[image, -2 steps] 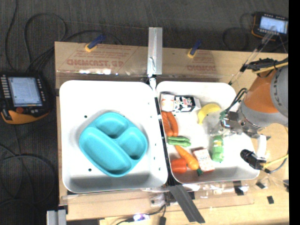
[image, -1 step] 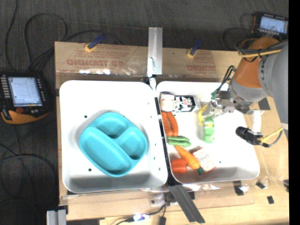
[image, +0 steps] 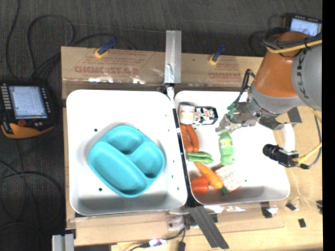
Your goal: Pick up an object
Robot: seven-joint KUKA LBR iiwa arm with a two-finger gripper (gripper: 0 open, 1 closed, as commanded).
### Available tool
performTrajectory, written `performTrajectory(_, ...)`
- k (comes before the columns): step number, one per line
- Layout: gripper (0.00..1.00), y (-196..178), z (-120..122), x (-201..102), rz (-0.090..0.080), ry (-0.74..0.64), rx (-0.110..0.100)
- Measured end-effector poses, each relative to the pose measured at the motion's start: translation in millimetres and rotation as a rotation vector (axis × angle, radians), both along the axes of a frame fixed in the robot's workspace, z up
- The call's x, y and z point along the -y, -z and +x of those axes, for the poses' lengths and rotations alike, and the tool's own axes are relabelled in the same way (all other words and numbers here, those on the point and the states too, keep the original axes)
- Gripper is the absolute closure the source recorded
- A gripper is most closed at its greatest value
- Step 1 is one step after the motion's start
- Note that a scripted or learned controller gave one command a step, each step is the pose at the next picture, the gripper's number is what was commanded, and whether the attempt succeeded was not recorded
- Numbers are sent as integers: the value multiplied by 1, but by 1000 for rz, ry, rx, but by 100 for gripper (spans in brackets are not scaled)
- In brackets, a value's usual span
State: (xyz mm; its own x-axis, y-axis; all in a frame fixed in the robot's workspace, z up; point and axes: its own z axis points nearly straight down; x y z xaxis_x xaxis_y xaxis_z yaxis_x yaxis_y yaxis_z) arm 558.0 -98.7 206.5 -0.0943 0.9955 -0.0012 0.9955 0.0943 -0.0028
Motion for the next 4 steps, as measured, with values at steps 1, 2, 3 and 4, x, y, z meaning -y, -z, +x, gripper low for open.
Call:
performTrajectory(1, 0, 0, 0, 0, 0, 0, 0)
performTrajectory(2, 0, -5, 33, 10, 1, -2, 1)
performTrajectory(3, 0, 117, 57, 58, -3, -82, 9)
performTrajectory(4, 100, 107, 58, 57, -3, -83, 12)
